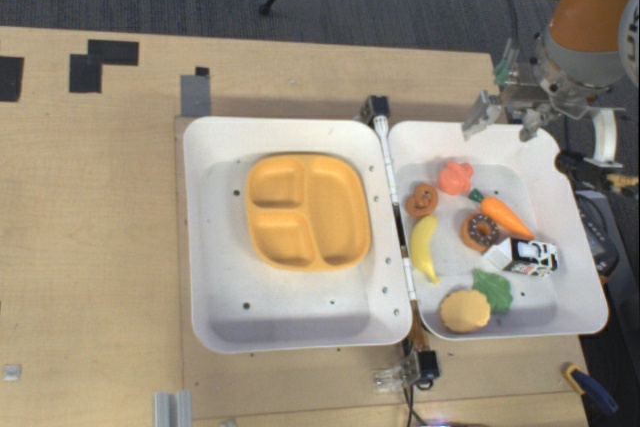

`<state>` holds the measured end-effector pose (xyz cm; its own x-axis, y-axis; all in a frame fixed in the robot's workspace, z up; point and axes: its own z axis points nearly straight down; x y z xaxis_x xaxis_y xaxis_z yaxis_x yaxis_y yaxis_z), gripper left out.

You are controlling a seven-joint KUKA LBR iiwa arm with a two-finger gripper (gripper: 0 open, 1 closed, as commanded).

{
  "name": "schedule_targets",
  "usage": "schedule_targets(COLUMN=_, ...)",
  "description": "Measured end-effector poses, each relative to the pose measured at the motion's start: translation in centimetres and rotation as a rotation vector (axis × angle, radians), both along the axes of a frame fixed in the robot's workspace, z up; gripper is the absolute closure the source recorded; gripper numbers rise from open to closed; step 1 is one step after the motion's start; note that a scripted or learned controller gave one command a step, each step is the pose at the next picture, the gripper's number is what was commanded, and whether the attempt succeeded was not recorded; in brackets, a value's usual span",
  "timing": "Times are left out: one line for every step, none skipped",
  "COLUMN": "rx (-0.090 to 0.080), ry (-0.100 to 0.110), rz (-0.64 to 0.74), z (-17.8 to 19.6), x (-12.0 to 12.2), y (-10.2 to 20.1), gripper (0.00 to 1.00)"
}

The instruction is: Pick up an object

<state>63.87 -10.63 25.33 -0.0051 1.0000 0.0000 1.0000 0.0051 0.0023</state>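
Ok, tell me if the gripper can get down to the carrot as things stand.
Probably yes: the carrot lies uncovered in the right bin, nothing over it, and the gripper hovers above that bin's far edge.

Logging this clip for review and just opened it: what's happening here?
A grey arm with an orange band reaches in from the right, its hand over the far rim of the right white bin, holding nothing. That bin contains toy food: a yellow banana, an orange carrot, a pink piece, a brown doughnut, a small orange pumpkin-like toy and others. The left white bin holds a yellow divided plate. Nothing is picked yet.
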Motion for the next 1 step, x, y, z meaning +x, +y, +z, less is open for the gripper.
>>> schedule_targets(rx=-0.001, ry=-0.002, rz=0.218, z=-15.39, x=-2.21, y=-3.83, gripper=0.0)
